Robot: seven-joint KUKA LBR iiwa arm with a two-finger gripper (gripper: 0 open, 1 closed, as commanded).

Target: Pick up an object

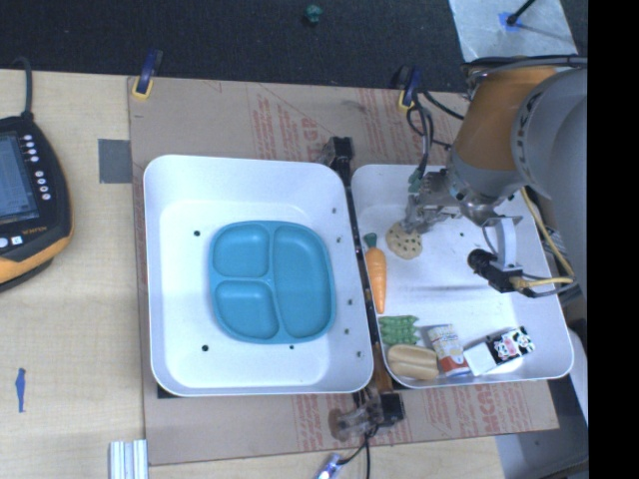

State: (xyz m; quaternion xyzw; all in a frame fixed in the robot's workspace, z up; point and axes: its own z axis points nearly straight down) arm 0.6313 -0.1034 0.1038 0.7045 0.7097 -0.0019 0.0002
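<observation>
Grey arm with orange band (519, 118) reaching in from 3 o'clock, wrist bent down over right white bin (539, 312). Two-finger gripper (417, 223) just above round tan speckled cookie (404, 239) at bin's 10 o'clock; finger opening and grasp: cannot tell. No legible writing.

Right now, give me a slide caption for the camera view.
KUKA arm's gripper poised at a cookie in the right bin; blue divided plate in the left bin.

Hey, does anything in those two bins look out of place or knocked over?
Nothing looks spilled or damaged. The blue divided plate lies flat in the left bin. In the right bin, the carrot lies along the left wall, and the cookie sits by the gripper.
</observation>
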